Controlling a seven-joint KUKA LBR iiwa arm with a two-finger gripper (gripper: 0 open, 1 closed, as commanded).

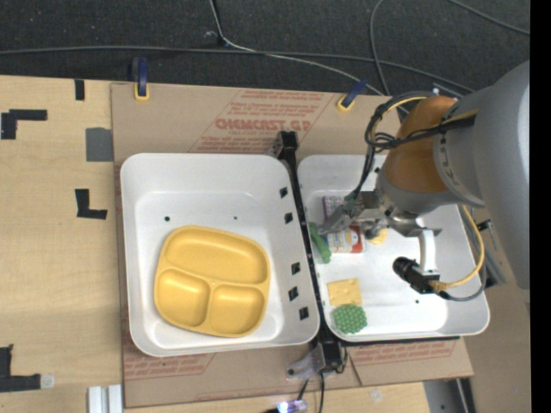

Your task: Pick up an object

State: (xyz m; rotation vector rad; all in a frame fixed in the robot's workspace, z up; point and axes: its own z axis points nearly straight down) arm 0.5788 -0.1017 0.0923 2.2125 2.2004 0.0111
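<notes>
The gripper (pixel 349 222) hangs low in the right bin (pixel 456 317), over a small packet (pixel 344 239) by the bin's left wall; whether it is apart or together, I cannot tell. A yellow sponge (pixel 344 292) and a green ball (pixel 349 318) lie nearer the front, and a yellow tray (pixel 212 280) sits in the left bin (pixel 142 188).

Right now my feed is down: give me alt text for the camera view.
The arm's gripper is low in the right bin over a small pile of items, near a yellow square and green ball. The left bin holds a yellow tray.
</notes>
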